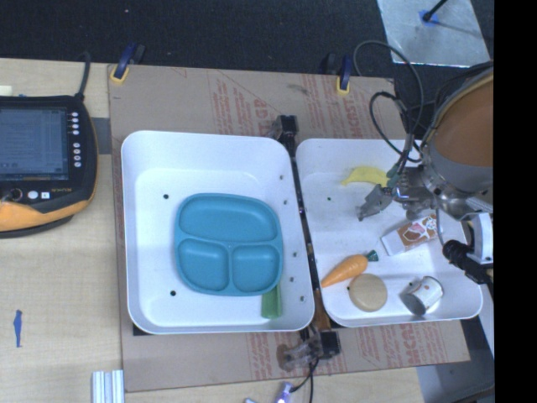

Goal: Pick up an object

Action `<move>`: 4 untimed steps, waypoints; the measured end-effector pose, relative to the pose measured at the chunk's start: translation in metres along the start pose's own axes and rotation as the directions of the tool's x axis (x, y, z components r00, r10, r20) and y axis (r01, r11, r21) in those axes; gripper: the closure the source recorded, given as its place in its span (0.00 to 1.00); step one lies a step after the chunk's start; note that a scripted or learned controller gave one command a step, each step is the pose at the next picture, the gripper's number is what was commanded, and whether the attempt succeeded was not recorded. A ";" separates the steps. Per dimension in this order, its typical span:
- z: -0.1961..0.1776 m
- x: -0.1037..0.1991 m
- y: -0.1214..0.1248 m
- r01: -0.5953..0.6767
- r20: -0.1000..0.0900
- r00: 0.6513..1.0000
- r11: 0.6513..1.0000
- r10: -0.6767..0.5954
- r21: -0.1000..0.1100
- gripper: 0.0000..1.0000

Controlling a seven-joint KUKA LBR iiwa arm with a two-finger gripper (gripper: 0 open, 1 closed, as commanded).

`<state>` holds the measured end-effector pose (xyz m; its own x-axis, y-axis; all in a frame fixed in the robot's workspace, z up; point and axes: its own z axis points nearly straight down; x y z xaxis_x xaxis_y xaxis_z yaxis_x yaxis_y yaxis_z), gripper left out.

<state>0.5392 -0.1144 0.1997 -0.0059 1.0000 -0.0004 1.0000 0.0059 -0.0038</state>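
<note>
Claw point(375, 201) low in the right bin point(336, 309), fingers spread, nothing between them.
Banana point(366, 175) just behind it near the bin's far edge. Carrot point(344, 269), round biscuit-like piece point(367, 292), small carton point(409, 234), metal cup point(422, 295) along the near side. Arm's bulk cut off at right; carton label unreadable. Blue tray point(226, 243) in left bin point(151, 309).

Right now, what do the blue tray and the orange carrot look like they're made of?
Blue tray: likely moulded plastic, matte, uniform colour, soft rounded compartments. Carrot: probably a plastic toy, smooth, evenly orange, with a small green tip; too small to be sure.
</note>
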 end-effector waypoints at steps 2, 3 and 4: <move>0.079 0.019 -0.051 -0.002 0.000 1.000 1.000 0.002 -0.001 0.00; 0.108 -0.031 -0.063 -0.003 -0.001 1.000 1.000 0.003 0.000 0.00; 0.098 -0.032 -0.063 0.002 0.000 1.000 1.000 -0.002 0.001 1.00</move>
<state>0.4761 -0.1466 0.1017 -0.0083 1.0000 -0.0003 1.0000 0.0083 -0.0046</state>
